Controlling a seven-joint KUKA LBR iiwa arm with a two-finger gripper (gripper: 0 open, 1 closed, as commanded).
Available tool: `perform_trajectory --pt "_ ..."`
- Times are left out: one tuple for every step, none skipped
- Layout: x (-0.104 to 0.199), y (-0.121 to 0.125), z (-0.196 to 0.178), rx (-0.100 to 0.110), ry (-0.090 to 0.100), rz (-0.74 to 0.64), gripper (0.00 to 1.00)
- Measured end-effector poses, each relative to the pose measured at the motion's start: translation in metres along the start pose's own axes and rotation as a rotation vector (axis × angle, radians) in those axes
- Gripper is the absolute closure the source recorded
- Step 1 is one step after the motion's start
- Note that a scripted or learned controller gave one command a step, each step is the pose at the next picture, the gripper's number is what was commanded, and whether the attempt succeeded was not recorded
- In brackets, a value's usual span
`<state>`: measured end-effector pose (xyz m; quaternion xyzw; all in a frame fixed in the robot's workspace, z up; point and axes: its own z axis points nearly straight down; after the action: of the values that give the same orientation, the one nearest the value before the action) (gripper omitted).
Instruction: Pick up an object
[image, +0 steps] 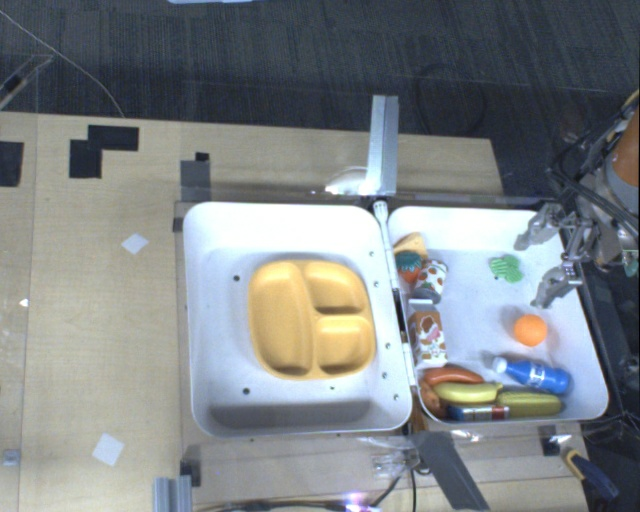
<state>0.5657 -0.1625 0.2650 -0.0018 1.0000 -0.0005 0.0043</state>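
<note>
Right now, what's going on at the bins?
The gripper hangs open over the upper right part of the right bin with nothing between its fingers. Below it lie a green item, an orange ball and a blue bottle; packets and banana-like toys sit along the bin's left and near edges. The left bin holds a yellow divided tray. Nothing has been picked up yet.
</note>
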Motion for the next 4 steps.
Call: perform_trajectory --pt "0.049 -0.044 0.097 -0.001 0.005 -0.158 0.0" --pt "0.061 -0.043 0.175 0.001 -0.005 0.457 0.0" --pt "0.077 -0.043 0.108 0.002 -0.004 0.571 0.0" --pt "0.079 -0.039 0.169 0.002 0.003 0.95 0.0"
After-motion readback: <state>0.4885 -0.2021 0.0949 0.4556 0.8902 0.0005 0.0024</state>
